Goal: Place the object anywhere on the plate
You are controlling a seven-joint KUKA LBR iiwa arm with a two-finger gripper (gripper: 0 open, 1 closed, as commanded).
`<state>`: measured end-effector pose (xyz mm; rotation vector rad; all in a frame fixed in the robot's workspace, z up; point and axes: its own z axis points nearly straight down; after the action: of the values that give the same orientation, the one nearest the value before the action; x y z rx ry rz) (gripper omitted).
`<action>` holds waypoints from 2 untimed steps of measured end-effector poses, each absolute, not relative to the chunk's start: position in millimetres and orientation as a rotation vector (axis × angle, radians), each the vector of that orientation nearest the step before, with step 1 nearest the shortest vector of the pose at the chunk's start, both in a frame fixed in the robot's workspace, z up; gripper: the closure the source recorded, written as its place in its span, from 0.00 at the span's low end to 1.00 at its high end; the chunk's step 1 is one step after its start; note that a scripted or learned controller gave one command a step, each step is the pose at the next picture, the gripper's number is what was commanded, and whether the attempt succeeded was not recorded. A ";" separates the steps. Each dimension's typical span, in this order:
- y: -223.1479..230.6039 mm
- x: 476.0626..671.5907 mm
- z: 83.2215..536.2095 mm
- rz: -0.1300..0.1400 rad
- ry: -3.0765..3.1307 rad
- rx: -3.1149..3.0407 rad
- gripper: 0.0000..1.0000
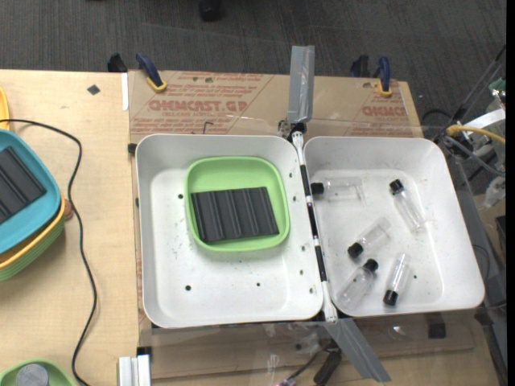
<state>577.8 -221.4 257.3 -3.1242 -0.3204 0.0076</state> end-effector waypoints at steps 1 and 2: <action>-219.6 576.2 266.8 0.007 -0.319 -3.125 0.00; -222.1 568.2 262.6 0.011 -0.314 -3.125 0.00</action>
<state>568.2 -222.1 262.6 -3.1245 -0.3136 0.0106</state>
